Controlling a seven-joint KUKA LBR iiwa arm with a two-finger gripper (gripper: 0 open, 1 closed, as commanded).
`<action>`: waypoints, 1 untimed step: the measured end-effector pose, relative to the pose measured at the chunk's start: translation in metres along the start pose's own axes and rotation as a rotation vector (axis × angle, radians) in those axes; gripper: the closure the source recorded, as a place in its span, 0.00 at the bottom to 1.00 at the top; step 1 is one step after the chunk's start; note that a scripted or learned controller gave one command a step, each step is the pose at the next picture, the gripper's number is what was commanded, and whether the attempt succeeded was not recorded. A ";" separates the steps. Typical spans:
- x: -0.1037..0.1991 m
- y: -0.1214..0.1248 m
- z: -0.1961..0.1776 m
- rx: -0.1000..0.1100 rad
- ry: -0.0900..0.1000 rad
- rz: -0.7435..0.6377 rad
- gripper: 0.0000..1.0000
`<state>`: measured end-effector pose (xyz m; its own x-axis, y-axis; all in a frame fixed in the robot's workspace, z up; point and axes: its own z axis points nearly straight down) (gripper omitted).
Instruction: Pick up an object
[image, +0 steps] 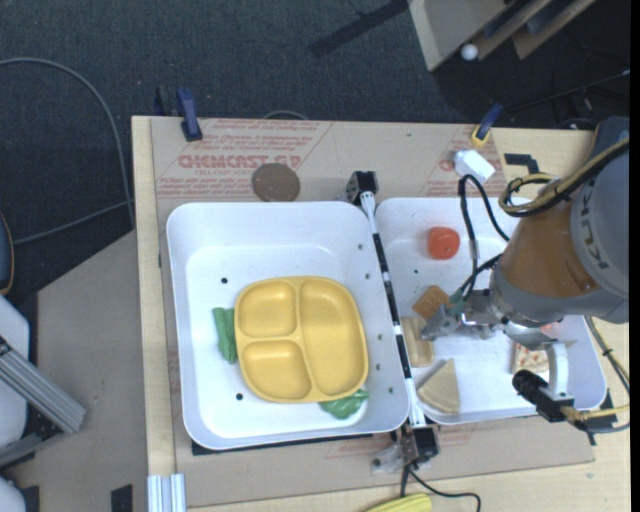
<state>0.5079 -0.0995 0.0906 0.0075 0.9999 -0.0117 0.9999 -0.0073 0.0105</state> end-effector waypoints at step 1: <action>0.002 0.040 0.006 0.010 0.011 -0.008 0.00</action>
